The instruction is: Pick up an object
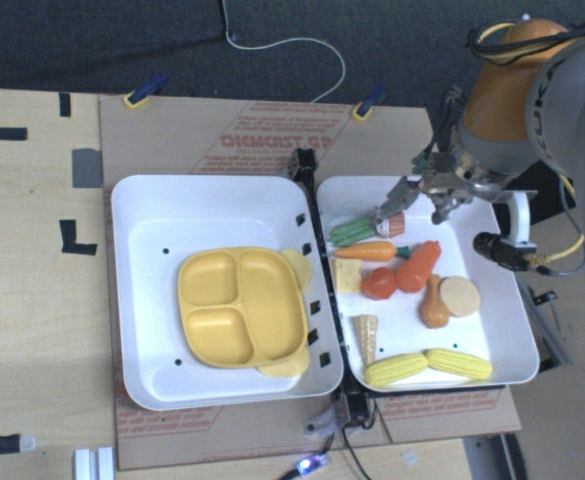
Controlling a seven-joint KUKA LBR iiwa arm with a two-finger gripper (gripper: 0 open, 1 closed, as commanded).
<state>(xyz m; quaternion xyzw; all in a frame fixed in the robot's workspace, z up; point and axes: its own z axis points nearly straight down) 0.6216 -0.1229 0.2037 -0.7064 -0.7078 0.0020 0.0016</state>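
My gripper (418, 206) hangs over the back of the right bin (507, 313), open, with bare white bin floor showing between its fingers. Its left finger (393, 207) ends just above a small red and white item (390, 226) and a green vegetable (352, 232). In front of them lie an orange carrot (366, 252), a red tomato (377, 284) and a red pepper (419, 265). A tan mushroom-like piece (450, 300) sits to the right. Two corn cobs (429, 366) and a cone (367, 336) rest near the front wall.
The left bin (137, 268) holds a yellow divided plate (242, 305). A black divider (317, 268) runs between the bins. A white cable (292, 46) loops behind them. The grey arm with its orange band (507, 88) fills the upper right.
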